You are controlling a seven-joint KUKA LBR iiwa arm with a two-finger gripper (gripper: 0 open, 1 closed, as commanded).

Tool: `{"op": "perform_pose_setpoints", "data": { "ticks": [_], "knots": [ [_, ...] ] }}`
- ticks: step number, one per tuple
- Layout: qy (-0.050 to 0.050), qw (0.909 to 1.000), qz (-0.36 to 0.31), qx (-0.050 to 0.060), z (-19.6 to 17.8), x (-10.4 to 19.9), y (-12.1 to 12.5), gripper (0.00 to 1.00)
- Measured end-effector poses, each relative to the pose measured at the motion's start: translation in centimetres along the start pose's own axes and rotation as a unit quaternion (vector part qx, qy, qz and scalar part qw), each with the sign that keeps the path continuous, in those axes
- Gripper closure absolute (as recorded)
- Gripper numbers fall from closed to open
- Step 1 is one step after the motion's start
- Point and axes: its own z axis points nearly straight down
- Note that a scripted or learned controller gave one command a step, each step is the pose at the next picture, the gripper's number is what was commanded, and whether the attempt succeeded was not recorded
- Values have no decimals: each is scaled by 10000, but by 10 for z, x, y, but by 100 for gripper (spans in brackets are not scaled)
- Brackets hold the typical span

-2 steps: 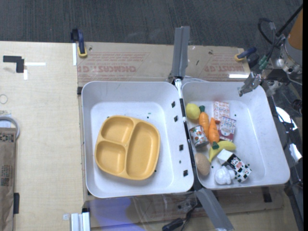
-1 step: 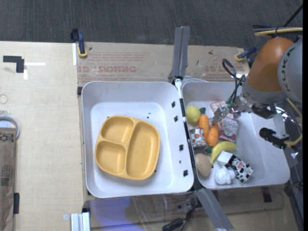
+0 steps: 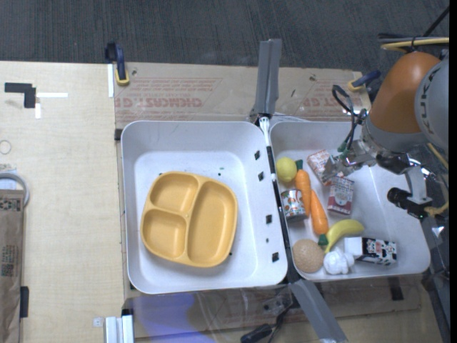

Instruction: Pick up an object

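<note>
Nothing is lifted yet: the gripper (image 3: 341,161) is low over the packets (image 3: 330,176) near the right bin's (image 3: 418,259) back edge, its grasp impossible to tell

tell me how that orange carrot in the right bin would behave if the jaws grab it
The long tapered orange carrot looks like smooth, glossy plastic, so it is probably stiff, light and a bit slippery. Its rounded body may roll toward the small printed can or the yellow banana if pushed.

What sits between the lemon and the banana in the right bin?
In the camera view, the carrot lies between the lemon and the banana, with a small can beside it.
</note>
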Motion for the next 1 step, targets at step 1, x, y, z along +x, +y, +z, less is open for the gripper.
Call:
{"op": "perform_pose_setpoints", "data": {
  "ticks": [1],
  "knots": [
    [-3, 9862, 1658, 6, -128, 78, -15, 100]
  ]
}}
